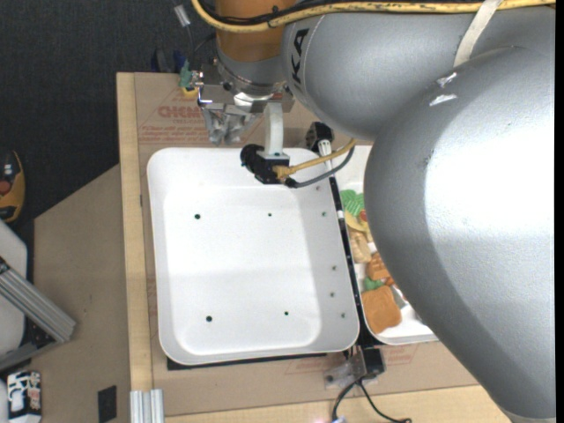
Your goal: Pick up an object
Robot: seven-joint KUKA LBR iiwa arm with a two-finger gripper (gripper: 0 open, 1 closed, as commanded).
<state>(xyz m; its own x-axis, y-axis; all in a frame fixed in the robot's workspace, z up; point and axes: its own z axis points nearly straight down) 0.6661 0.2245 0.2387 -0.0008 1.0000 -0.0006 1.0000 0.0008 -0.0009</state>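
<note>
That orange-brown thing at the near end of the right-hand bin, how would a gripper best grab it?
Probably from straight above, closing across the narrower width of the orange-brown object. It appears to lie flat near the bin's corner, with the right bin wall close on its left and other items beyond it, so a sideways approach looks cramped. The arm partly hides it.

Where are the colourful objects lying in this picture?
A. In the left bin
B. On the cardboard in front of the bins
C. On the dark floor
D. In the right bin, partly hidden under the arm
D: the green and orange-brown objects lie in the right bin, beside the grey arm that covers much of it.
</note>
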